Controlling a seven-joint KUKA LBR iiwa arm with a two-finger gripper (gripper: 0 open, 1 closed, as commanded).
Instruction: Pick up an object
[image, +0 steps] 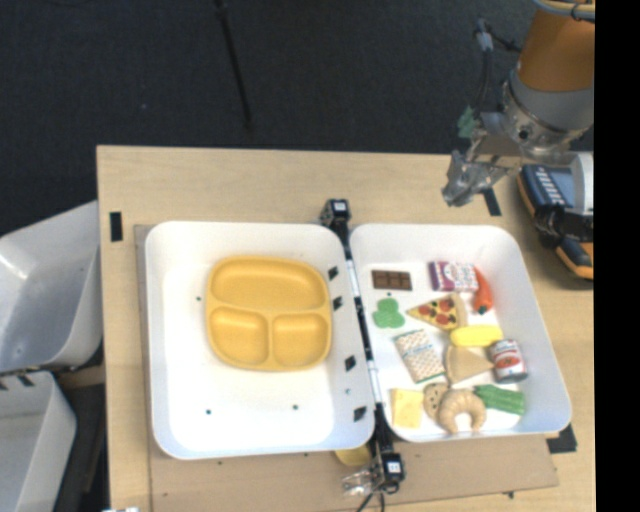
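Nearest edge: small yellow piece (352, 457) and a black clip (388, 466) sit at the bottom of the frame, just below the seam between the two bins.
Gripper: gripper (462, 187) hangs at the upper right of the frame, over bare bench just above the right bin's top rim; nothing is seen between its fingers, and whether they are spread or pressed together cannot be told.
Arm: arm (556, 55) comes down from the upper right corner, orange band above a grey wrist.
Right bin: white bin (535, 290) in the right half of the frame, holding a cluster of toy foods.
Top row of the cluster: brown chocolate bar (391, 280), purple box (452, 274), orange carrot (484, 289).
Middle of the cluster: green broccoli piece (388, 314), pizza slice (438, 312), yellow block (476, 336), patterned cracker (418, 353), small can (507, 360).
Lower part of the cluster: yellow cheese square (407, 407), cookie (434, 398), croissant (462, 409), green vegetable (501, 399), all close together near the bin's lower rim.
Left bin: white bin (170, 400) in the centre left, touching the right bin along the seam.
Plate: yellow divided plate (269, 311) lies flat in the left bin's upper middle.
Bench: light wooden bench (200, 180) under both bins.
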